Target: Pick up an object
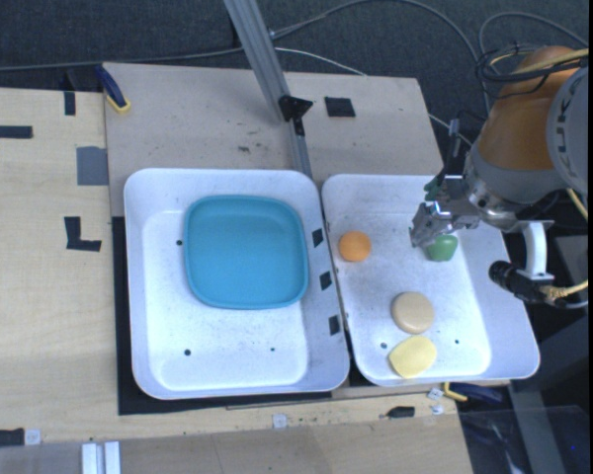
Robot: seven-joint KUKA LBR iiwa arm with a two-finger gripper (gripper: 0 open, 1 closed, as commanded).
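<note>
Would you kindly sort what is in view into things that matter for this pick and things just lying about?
For the pick:
gripper
small green object beside it
right white bin

Lying about:
small orange ball
tan round disc
yellow rounded lump
square blue plastic plate
left white bin

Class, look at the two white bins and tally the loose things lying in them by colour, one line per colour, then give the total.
Blue: 1, the square blue plastic plate in the left bin
Orange: 1, the small round orange ball
Green: 1, the small green object under the end effector
Beige: 1, the round beige disc
Yellow: 1, the rounded yellow piece
Total: 5
</note>
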